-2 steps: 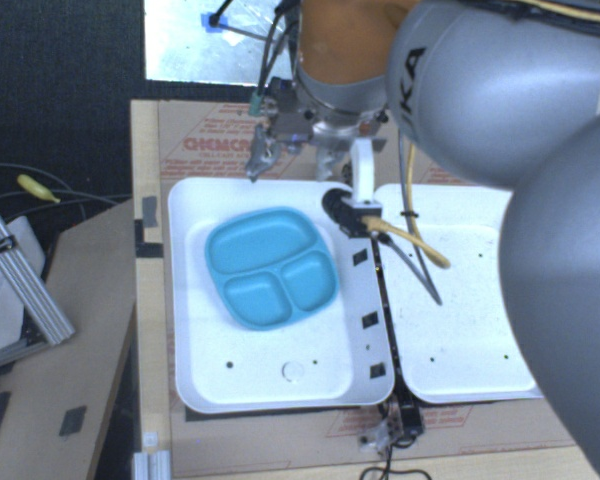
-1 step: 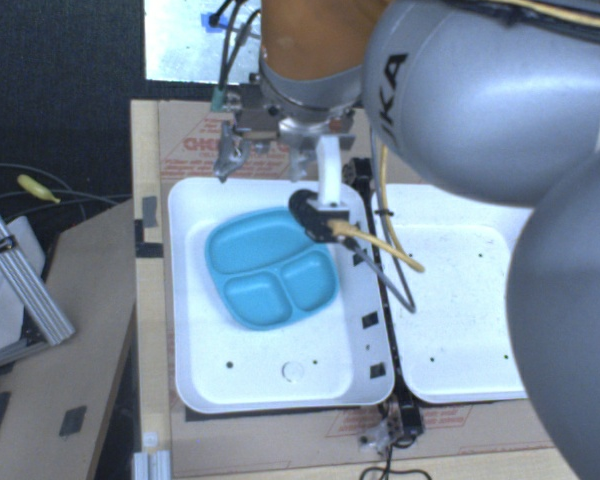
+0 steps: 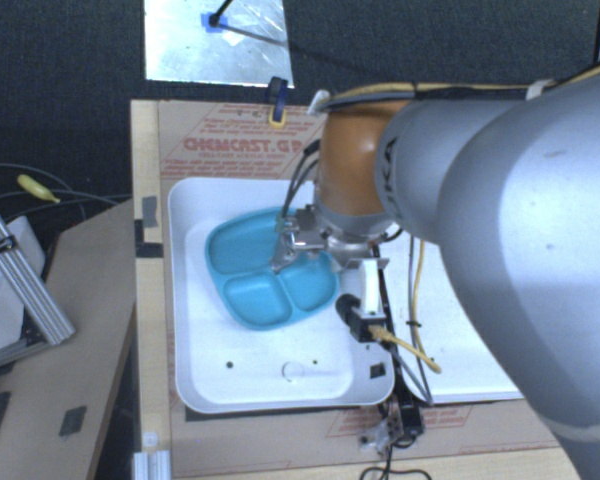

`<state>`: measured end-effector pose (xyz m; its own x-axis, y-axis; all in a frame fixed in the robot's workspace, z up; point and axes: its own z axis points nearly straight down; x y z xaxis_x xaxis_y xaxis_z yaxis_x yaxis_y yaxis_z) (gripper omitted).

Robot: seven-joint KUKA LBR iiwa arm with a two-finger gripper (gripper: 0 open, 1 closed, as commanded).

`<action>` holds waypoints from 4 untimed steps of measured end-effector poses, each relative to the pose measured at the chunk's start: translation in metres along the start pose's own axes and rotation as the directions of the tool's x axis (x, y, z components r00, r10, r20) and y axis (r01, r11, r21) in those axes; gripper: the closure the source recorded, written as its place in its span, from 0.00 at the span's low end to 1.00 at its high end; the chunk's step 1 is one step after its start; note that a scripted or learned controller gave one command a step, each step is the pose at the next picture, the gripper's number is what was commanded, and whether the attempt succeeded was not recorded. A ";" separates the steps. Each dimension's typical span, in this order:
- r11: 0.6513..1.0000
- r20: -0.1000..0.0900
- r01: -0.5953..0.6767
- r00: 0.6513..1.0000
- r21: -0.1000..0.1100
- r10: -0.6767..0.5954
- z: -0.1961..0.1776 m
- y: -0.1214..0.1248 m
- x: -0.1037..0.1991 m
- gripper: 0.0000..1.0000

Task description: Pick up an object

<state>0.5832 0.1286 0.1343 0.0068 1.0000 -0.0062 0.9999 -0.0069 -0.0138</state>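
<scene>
The hand (image 3: 292,240) is hanging low over the left white bin (image 3: 195,368), directly above the blue divided plate (image 3: 250,268). Its metal parts are sitting at the plate's right-hand section, close to where the dividing ridges are meeting. Whether it is open or closed, and whether it is gripping anything, I cannot tell, since the wrist is blocking the view from above.

The blue divided plate is lying flat on the bin floor, in the upper-middle part of the bin. Three compartments are showing, and its right edge is passing under the hand.

Above the hand, the orange band (image 3: 355,163) of the arm is standing just right of the plate. The grey arm (image 3: 510,248) is extending from there toward the right, covering most of the right white bin (image 3: 460,368). Black and yellow cables (image 3: 405,338) are trailing down from the wrist, to the lower right of the plate. Both bins are resting on a brown cardboard sheet (image 3: 230,143) on the bench.
</scene>
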 end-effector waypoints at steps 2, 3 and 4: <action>1.000 -0.008 0.012 1.000 -0.013 -0.012 -0.124 -0.083 0.019 1.00; 1.000 -0.010 0.013 1.000 -0.024 -0.013 -0.214 -0.077 0.039 1.00; 0.999 -0.014 0.014 1.000 -0.031 -0.015 -0.349 -0.080 0.062 1.00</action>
<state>0.5081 0.1934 0.4840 -0.0076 0.9999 0.0078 0.9998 0.0075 0.0166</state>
